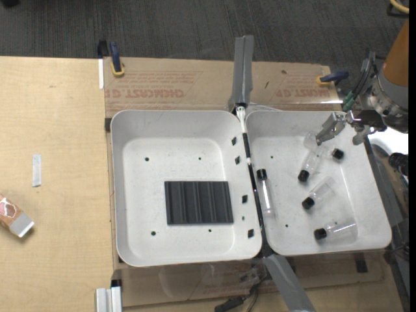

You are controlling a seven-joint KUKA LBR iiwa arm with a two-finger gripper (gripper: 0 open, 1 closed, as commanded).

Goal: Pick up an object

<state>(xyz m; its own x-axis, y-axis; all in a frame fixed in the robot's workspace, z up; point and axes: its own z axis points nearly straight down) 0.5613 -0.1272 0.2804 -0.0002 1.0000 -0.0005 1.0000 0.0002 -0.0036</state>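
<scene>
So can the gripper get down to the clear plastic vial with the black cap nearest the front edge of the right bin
Probably yes. That clear plastic vial with the black cap lies alone on the right bin's floor, apart from the other vials, with nothing over it. The gripper hangs above the bin's far right corner.

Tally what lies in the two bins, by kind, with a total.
Clear vials with black caps, right bin: 5, at
Dark ribbed block, left bin: 1
Total: 6
</scene>
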